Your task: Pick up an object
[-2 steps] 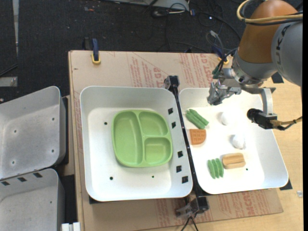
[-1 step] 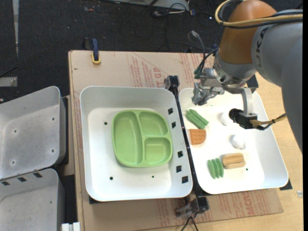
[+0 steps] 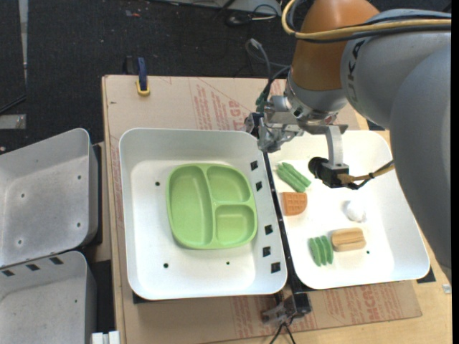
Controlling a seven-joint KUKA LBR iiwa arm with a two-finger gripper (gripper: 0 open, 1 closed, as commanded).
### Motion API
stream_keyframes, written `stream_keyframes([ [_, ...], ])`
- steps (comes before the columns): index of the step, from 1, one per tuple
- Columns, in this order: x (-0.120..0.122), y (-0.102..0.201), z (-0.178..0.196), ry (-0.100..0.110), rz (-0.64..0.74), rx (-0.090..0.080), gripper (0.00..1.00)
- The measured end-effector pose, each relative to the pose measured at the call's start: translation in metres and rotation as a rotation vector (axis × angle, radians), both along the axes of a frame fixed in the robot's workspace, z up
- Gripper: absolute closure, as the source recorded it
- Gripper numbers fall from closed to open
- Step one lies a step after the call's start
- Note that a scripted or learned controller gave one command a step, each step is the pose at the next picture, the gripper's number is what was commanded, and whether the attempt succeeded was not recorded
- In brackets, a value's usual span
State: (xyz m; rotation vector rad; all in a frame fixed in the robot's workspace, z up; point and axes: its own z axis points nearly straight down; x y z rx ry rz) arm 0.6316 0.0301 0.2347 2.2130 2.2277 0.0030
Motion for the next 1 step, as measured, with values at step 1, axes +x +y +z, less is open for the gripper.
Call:
stream_keyframes([
  [1,0.0058,0.0527,0.0089,0.000,-0.001,0.001,1.00],
])
